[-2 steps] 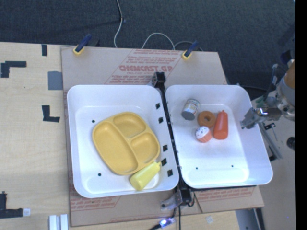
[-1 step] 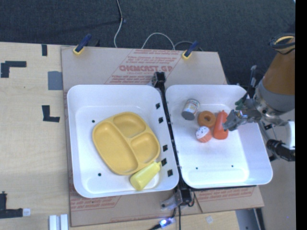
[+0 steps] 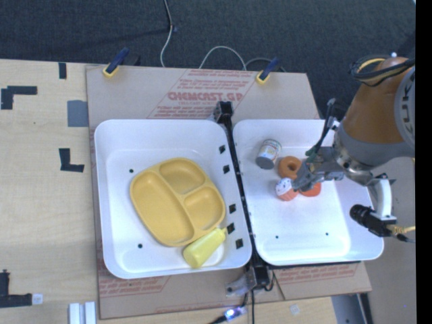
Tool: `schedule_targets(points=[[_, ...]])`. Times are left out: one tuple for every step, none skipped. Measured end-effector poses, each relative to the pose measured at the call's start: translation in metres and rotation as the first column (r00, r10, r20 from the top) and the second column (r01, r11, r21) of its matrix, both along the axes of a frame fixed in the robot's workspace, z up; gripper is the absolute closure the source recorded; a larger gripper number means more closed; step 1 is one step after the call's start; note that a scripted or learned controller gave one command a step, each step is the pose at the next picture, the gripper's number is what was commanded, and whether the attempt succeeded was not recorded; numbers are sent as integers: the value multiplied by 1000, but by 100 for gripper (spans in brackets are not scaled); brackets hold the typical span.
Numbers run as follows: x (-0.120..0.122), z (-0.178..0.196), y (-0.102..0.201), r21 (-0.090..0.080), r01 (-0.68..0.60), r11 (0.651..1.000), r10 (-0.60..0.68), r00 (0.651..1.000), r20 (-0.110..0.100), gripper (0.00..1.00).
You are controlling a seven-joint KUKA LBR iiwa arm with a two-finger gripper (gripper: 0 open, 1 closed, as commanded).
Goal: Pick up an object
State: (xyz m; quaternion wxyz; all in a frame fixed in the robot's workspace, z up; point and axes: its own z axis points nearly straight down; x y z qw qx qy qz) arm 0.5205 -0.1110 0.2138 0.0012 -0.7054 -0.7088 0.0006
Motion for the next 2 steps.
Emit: schedule_targets(points=[[0,10,59,0,-2,1000,2,1000,2,100],[-11,10,120,1,-2,1000,2,1000,0,100]])
